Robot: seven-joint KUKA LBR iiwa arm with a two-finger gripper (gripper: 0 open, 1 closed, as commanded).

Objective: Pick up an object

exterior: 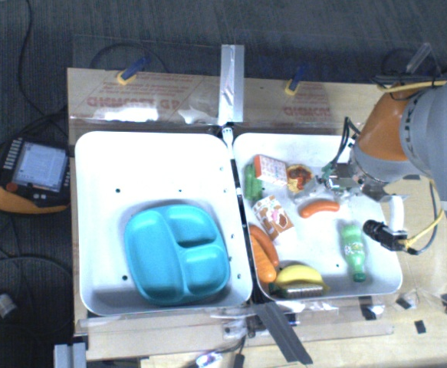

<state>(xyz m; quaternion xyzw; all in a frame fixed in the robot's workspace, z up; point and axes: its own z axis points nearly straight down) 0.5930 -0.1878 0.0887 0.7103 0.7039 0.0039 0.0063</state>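
Dark grey carpet surrounds a wooden bench bearing two shallow white bins side by side. Near the front edge of the left white bin lies a turquoise plastic compartment tray. The right white bin holds the candidates for picking: a small orange-and-white carton near its back edge, a printed snack packet by its middle, a green vegetable toy and an orange carrot toy along its left wall, a yellow banana toy at its front edge, a green plastic bottle toward its right front corner, and an orange-red sausage toy at its centre.

The grey arm with its orange band reaches over the right wall of that bin, and the gripper hangs just behind the sausage toy. Whether it is apart or together, I cannot tell; nothing is visibly held.

The sausage toy looks the likeliest target. To do this well, the gripper should centre over its middle, span its narrow width crosswise, descend fully to the bin floor before closing, and lift straight, clear of the nearby snack packet.
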